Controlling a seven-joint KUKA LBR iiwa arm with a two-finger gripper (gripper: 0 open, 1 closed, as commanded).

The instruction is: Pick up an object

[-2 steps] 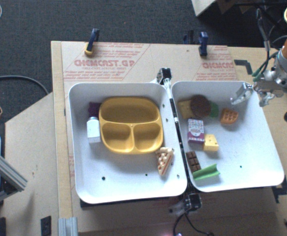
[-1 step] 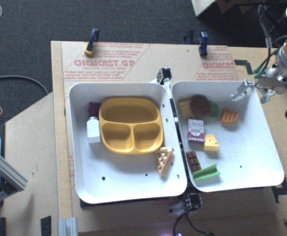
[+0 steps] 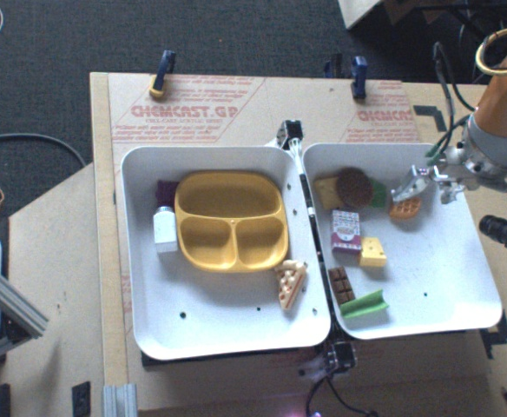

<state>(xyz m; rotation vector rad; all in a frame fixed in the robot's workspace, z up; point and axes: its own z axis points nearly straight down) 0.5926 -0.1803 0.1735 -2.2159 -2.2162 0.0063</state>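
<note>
My gripper hangs over the upper right part of the right bin, its two fingers apart and nothing between them. Just below its left finger lies a small orange waffle. Left of the waffle, a brown round cookie rests on a yellow block, with a green piece beside it. A pink carton, a cheese wedge, a chocolate bar and a green pod lie further toward the front.
The left bin holds a yellow divided plate, a white bottle, a purple item and a pie slice. The bins' shared wall runs down the middle. A bare stretch of bin floor lies at the right.
</note>
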